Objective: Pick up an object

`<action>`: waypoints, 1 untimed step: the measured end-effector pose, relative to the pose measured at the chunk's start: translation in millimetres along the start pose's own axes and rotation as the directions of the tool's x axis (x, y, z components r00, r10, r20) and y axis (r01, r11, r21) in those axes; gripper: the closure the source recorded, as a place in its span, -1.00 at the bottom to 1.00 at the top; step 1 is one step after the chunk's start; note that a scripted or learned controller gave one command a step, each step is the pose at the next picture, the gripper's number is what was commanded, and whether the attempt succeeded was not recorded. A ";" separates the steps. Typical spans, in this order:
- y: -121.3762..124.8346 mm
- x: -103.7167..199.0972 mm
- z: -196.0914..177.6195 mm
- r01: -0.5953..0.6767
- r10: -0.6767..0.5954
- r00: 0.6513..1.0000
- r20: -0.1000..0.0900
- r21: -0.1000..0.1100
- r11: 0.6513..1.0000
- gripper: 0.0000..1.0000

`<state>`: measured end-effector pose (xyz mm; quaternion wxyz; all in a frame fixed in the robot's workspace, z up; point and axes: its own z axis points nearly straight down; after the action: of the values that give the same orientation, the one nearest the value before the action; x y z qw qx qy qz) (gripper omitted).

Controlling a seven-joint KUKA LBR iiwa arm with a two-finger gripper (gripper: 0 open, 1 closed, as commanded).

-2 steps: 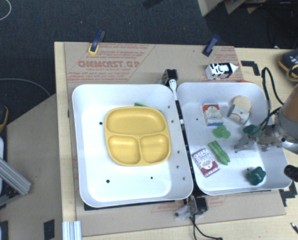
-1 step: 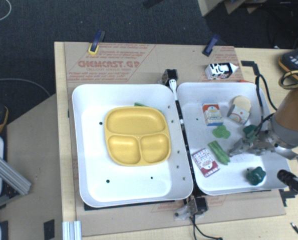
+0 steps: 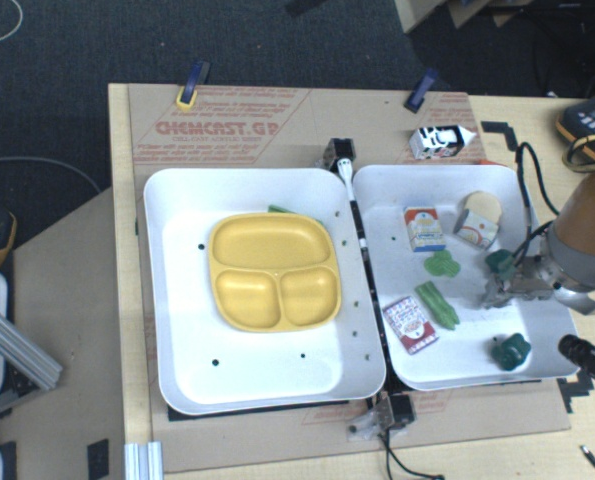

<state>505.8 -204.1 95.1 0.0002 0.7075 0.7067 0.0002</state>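
The jaws are lowered into the right bin; whether they are spread cannot be told. A teal object lies just beside them, likely targeted.

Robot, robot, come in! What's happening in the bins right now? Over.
End effector low in right bin, near teal toy. Nothing seen held. Green pieces and red card alongside. Yellow tray in left bin.

Two white bins, one yellow tray, two small cartons.
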 end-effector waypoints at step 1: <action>0.8 -2.6 -42.8 0.001 -0.001 1.000 0.003 -0.005 1.000 1.00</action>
<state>506.6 -206.7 137.9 0.0031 0.7071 0.7071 0.0008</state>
